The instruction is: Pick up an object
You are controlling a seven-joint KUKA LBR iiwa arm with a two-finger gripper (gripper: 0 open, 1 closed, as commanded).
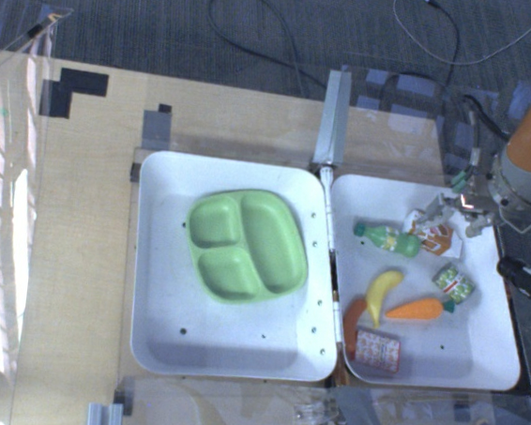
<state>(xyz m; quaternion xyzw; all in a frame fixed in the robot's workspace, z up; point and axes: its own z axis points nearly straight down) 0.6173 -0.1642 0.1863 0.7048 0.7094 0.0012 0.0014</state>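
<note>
Over the upper part of the right bin [504, 369], toward the frame's right edge, the gripper [447, 209] hangs low, just beside a small orange-and-white packet [435, 239]. Whether it is apart or together, I cannot tell at this size.

Left of the packet lies a green bottle [388, 239] on its side. Lower down sit a banana [382, 293], a carrot [415, 310], a small green can [453, 283] and a reddish box [376, 351].

All look like light toy pieces. The packet seems the nearest target; it is probably thin and crinkly, so a pinch across its narrow width would suit best. The bottle, round and smooth, may roll or slip.

The left bin [149, 336] holds a green divided plate [246, 244].
</note>
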